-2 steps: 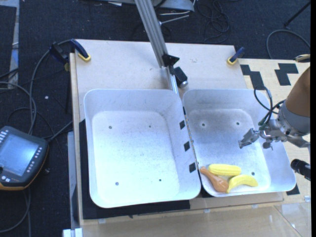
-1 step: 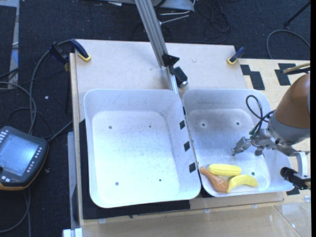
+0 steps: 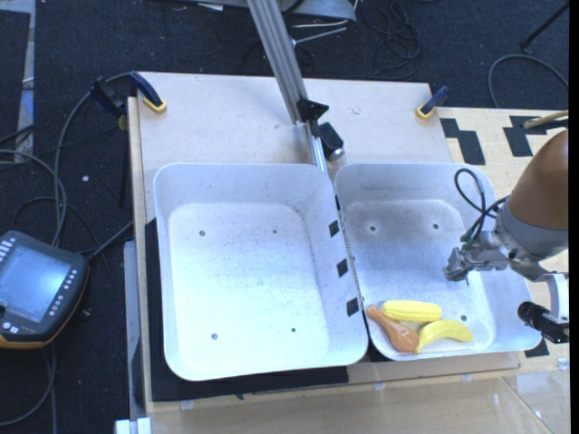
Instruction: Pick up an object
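Toward five o'clock of the right bin (image 3: 407, 197), the yellow and orange toys (image 3: 418, 324) lay unlifted, while the tool (image 3: 457, 268) hovered at three o'clock, seemingly empty, its grip beyond telling.

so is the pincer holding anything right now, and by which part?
Nothing is seen held. The pincer hangs over the right bin with no object at its tip; the yellow pieces and the orange piece lie at that bin's near edge, apart from it.
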Robot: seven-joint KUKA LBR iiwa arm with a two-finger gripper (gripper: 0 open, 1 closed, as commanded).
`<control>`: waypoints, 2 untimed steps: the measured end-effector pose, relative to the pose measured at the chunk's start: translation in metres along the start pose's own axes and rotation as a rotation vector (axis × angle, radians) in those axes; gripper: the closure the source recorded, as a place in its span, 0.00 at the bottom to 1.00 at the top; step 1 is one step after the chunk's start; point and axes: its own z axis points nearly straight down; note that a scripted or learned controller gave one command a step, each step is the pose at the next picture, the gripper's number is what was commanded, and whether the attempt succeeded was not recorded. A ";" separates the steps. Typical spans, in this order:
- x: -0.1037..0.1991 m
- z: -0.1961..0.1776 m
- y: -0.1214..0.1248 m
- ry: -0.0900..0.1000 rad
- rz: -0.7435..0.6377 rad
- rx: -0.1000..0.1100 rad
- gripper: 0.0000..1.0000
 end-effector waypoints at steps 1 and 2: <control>0.001 -0.049 0.011 -0.001 -0.001 -0.004 1.00; 0.004 -0.098 0.002 -0.001 0.000 -0.004 1.00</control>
